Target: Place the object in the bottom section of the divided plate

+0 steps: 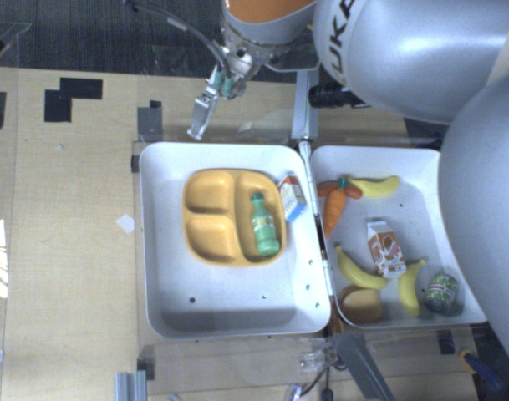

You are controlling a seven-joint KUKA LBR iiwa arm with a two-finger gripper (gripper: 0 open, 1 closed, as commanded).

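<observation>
A yellow divided plate [212, 224] sits in the left white bin [166, 299]. A green bottle [263, 224] lies in the plate's long section, on the plate's right side in this view. The two smaller sections on the left hold nothing. My gripper [202, 119] hangs above the bench just beyond the left bin's far edge, well apart from the plate and the bottle. Nothing shows between its fingers.
A small orange, white and blue carton [292, 197] leans at the left bin's right wall, beside the plate. The right bin [421, 161] holds a carrot [333, 209], bananas [360, 267], a milk carton [385, 247], a can [442, 292] and a brown round object [362, 305]. The arm looms over the upper right.
</observation>
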